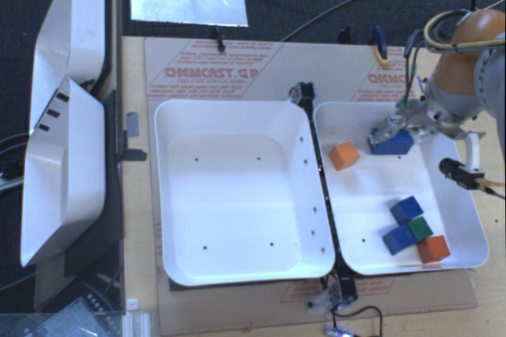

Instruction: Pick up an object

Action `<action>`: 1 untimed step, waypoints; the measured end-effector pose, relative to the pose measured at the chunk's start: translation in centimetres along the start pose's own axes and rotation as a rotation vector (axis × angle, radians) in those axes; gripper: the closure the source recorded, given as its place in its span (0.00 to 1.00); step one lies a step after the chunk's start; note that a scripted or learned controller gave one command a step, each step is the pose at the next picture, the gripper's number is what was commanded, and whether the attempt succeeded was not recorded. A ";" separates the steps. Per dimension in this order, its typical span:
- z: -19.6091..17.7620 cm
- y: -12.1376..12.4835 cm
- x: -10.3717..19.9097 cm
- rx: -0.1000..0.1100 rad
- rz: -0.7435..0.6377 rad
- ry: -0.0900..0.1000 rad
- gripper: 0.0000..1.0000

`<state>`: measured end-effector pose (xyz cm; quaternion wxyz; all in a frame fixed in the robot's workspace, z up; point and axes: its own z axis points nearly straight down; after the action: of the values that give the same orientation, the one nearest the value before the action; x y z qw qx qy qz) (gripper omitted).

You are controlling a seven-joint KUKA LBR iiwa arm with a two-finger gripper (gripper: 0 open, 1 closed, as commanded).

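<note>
1. The gripper [393, 131] is low in the right bin [371, 252], near its far wall, at a blue block [393, 142]
2. Finger state: cannot be told; the block appears to sit at the tips, possibly between them
3. The block's long axis runs roughly left-right
4. Clearance: orange cube [344, 155] just to the left; open floor toward the near-corner cluster [415, 231]

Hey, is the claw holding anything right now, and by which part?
Cannot be told. The claw is down at a blue block in the right bin, but a grip between its tips isn't visible.
</note>
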<state>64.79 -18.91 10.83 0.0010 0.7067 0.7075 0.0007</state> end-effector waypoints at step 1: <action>-2.3 -6.0 5.8 0.001 -0.002 0.002 1.00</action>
<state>58.78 -13.09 13.06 0.0000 0.7059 0.7083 0.0008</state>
